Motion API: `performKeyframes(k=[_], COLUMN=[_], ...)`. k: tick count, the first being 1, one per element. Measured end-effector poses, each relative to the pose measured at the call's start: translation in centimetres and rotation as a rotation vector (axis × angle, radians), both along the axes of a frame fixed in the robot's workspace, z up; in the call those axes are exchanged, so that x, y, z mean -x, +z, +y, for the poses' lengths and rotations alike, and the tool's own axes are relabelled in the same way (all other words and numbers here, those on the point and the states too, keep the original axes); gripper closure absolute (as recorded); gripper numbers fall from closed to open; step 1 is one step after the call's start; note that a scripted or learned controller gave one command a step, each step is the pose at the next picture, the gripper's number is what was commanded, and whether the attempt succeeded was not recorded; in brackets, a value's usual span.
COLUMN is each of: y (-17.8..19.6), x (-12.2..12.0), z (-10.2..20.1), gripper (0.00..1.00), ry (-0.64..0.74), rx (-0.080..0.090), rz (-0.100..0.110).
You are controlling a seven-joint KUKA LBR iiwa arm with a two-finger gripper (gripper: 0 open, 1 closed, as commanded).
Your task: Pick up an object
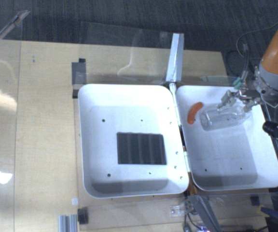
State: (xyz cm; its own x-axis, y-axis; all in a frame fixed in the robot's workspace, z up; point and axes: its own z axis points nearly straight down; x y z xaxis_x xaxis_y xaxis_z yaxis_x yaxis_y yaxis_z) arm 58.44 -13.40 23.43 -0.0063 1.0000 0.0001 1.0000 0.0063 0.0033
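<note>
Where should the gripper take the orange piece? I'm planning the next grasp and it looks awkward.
Grip the orange piece across its narrow middle, coming from above. It lies flat and elongated in the right bin, near the left wall, so closing across its short width looks safest. The clear bottle lies close beside it.

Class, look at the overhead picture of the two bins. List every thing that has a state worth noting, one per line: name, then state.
Clear bottle: lying on its side in the right bin, at the gripper's tip.
Orange object: lying flat in the right bin, left of the bottle.
Dark ribbed pad: lying flat in the left bin.
Gripper: low over the right bin's far side; grasp cannot be told.
</note>
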Motion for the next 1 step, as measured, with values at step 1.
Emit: performKeyframes(k=[1], y=[-10.18], x=[-3.95], z=[3.91], gripper=[0.0], ry=[0.176], rx=[0.001], rz=[-0.002])
